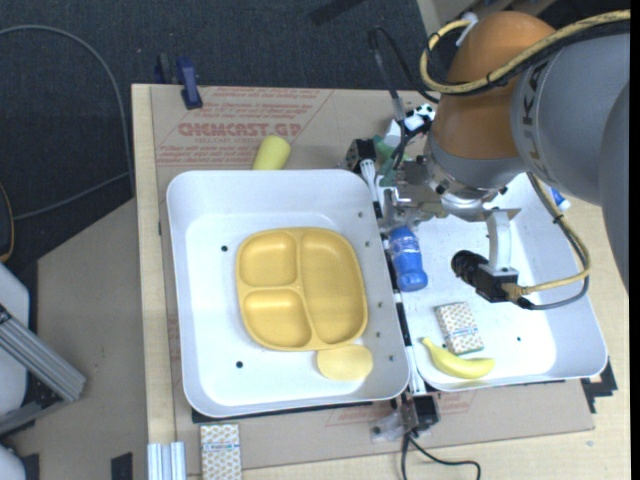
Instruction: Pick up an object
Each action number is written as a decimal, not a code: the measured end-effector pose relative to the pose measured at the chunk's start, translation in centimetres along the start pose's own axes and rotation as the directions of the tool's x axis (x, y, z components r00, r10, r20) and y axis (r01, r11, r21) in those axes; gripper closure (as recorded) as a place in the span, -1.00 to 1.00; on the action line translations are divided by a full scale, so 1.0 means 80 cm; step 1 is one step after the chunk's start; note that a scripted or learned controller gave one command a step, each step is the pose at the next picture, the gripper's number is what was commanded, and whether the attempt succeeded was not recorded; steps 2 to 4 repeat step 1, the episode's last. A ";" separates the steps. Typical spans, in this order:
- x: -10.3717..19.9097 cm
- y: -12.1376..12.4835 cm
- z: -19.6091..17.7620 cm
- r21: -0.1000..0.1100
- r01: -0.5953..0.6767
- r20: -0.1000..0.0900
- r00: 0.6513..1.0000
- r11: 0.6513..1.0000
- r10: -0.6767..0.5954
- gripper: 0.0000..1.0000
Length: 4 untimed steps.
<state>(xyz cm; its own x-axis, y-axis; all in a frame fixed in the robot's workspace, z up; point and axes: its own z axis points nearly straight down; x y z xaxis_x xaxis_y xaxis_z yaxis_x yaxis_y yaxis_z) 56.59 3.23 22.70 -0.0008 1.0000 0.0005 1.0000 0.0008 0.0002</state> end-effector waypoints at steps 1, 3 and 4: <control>-0.071 0.008 0.007 -0.001 -0.001 0.002 1.000 1.000 0.001 1.00; -0.071 0.008 0.007 -0.001 -0.001 0.002 1.000 1.000 0.001 1.00; -0.071 0.008 0.007 -0.001 -0.001 0.002 1.000 1.000 0.001 1.00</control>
